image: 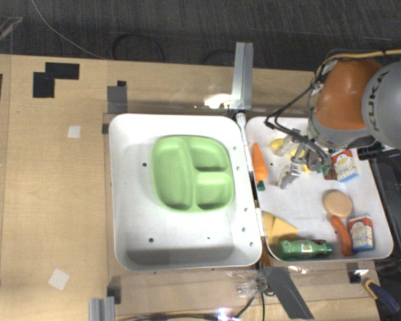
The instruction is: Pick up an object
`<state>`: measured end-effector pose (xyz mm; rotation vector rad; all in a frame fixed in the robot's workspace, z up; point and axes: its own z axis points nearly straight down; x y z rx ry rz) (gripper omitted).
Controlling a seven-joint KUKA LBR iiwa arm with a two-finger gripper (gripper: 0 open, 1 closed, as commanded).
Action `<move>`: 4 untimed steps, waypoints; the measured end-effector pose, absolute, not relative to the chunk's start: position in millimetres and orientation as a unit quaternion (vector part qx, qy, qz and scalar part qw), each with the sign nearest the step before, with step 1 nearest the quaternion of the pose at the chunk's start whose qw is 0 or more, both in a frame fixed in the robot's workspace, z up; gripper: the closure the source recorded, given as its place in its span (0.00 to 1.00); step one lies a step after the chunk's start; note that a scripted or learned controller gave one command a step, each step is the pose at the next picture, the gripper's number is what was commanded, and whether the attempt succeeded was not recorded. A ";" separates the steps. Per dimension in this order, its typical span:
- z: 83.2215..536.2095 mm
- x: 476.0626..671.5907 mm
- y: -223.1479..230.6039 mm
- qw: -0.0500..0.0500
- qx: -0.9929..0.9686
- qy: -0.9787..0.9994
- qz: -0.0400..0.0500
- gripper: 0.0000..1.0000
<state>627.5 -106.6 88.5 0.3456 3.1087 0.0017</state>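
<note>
Divided tray point(190, 172) in left bin point(130, 199)

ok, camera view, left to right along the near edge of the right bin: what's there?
Yellow wedge → green bottle → orange sausage-shaped piece → small red and white carton. The bottle lies on its side against the bin's near rim.

A wooden bench point(47, 199) spreads across the view, with black square markings point(53, 77) near its far left corner and small pale tags point(74, 132) dotted on the boards. Beyond the bench lies dark carpet point(154, 12), a thin cable point(60, 29) trailing over it. A metal post point(242, 75) stands at the far edge, and a grey bracket point(117, 97) sits just left of it.
</note>
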 end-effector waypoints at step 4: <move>88.6 639.9 -83.6 0.002 0.236 0.972 0.000 0.00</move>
